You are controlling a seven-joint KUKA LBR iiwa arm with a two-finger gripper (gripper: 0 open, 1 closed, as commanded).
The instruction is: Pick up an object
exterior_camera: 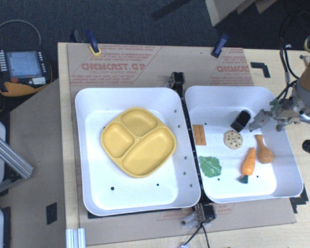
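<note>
The right bin (pixel 284 187) holds several small items: a black block (pixel 241 120), a round speckled cookie (pixel 232 139), a tan cracker (pixel 199 135), a green leaf (pixel 210 166), an orange carrot (pixel 249 161) and a brown drumstick (pixel 263 150). My gripper (pixel 270 123) hangs at the bin's upper right, just right of the black block and above the drumstick. It is open, its two fingers spread apart with nothing between them.
The left bin (pixel 93 190) carries a yellow divided plate (pixel 138 141). A black clamp (pixel 176 79) sits at the top of the seam between the bins. Cables hang at the far right, and a pendant (pixel 21 66) lies off the bench on the left.
</note>
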